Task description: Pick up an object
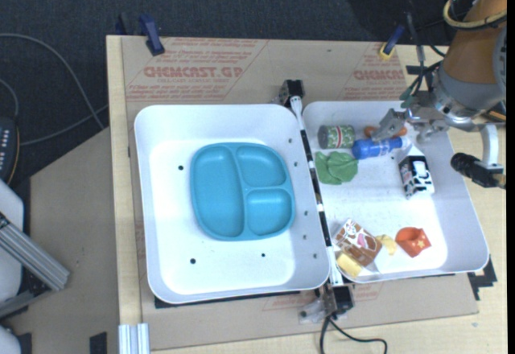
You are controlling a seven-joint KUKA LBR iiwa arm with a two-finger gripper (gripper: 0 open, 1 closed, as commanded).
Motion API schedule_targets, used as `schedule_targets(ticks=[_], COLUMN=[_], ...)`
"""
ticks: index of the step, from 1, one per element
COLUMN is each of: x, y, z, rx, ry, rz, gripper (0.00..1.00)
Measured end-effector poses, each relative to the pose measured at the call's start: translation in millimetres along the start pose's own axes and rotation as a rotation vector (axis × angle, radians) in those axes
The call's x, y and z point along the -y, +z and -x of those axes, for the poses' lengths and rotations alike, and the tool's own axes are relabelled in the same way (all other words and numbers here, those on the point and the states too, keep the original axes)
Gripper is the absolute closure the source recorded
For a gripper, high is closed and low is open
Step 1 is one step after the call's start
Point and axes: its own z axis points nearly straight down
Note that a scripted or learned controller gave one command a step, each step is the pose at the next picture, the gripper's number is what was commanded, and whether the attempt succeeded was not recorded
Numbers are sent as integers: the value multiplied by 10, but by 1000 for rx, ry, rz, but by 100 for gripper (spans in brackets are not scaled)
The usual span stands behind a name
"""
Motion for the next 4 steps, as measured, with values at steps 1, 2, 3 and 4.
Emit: schedule_targets(ticks=[1,2,3,4], x=[114,391,382,232], y=[589,714,602,700], z=[477,448,464,-168], rx=[0,-2,1,-3], ry=[-4,-3,-2,-3], rz=[7,3,7,5], gripper=[0,0,100,100])
